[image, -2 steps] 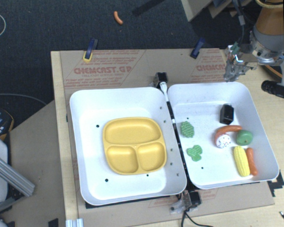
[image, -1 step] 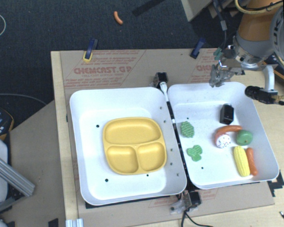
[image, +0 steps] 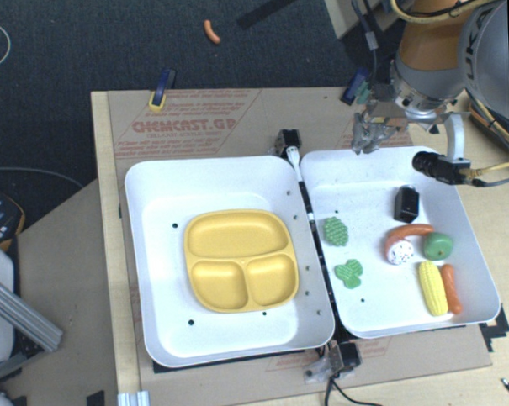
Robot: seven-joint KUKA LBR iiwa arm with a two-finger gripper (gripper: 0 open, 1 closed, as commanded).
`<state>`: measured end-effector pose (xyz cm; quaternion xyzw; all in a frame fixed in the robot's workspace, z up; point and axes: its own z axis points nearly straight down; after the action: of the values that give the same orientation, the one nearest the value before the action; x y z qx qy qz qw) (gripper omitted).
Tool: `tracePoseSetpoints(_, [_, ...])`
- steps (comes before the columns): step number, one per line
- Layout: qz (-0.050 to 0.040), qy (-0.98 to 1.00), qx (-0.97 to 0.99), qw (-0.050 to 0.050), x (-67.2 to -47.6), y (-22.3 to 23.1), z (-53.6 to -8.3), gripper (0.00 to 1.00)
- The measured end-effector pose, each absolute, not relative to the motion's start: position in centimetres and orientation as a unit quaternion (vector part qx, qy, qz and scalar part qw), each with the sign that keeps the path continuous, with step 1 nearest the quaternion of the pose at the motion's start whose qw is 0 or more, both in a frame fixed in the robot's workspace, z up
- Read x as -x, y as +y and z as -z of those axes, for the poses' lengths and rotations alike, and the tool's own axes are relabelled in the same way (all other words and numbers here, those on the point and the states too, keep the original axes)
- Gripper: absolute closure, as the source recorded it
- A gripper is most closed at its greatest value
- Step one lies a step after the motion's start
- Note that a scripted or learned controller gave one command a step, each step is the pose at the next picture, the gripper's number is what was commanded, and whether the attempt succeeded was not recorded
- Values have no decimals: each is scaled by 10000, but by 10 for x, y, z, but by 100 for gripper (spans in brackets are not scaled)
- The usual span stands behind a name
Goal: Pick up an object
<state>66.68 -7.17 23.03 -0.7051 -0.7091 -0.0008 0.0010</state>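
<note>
The right white bin (image: 373, 319) holds several small toy foods. Two green leafy pieces (image: 336, 231) (image: 350, 273) lie near its left wall. A black block (image: 406, 204) sits toward the back right. Below it are an orange sausage (image: 410, 231), a white speckled ball (image: 400, 252) and a green round fruit (image: 438, 246). A yellow corn cob (image: 432, 287) and an orange carrot (image: 451, 288) lie at the front right. My gripper (image: 371, 139) hangs over the far rim of this bin, well behind all the objects, with nothing seen in it.
The left white bin (image: 151, 244) holds a yellow three-part plate (image: 240, 259). A black clip (image: 288, 141) sits where the bins meet at the back. A black cylinder (image: 438, 166) on the arm juts over the right bin's far corner. A blue-yellow clamp (image: 159, 90) lies on the cardboard.
</note>
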Motion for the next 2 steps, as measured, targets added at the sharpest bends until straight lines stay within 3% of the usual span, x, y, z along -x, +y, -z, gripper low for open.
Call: tracePoseSetpoints(2, [-1, -7091, 7052, 14, -647, 45, -239, 100])
